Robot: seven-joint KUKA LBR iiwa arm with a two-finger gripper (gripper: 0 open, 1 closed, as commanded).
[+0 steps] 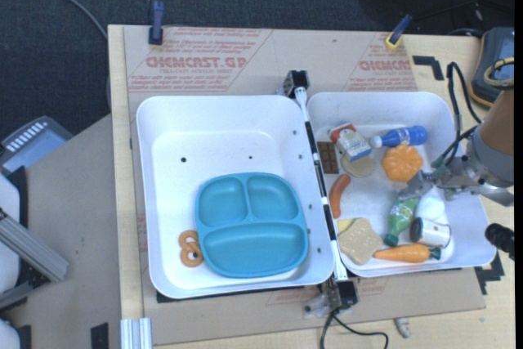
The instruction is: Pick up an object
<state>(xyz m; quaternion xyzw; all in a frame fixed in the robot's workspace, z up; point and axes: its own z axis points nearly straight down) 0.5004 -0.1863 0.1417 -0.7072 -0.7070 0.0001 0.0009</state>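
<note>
The right bin (369,99) holds several items: an orange fruit (402,163), a green bottle (400,218), a white can (433,226), a carrot (404,254), a slice of bread (360,241), a red sausage (337,194), a blue-capped bottle (400,137) and a small carton (353,143). My gripper (431,182) hangs low over the right side of this bin. It is just right of the orange fruit and above the green bottle and the white can. I see nothing lifted in it.
The left bin (163,123) carries a blue divided plate (249,225) with a small pretzel (191,248) at its left. A brown bar (325,158) lies by the wall between the bins. Cables and a device stand off the bench at the right (494,65).
</note>
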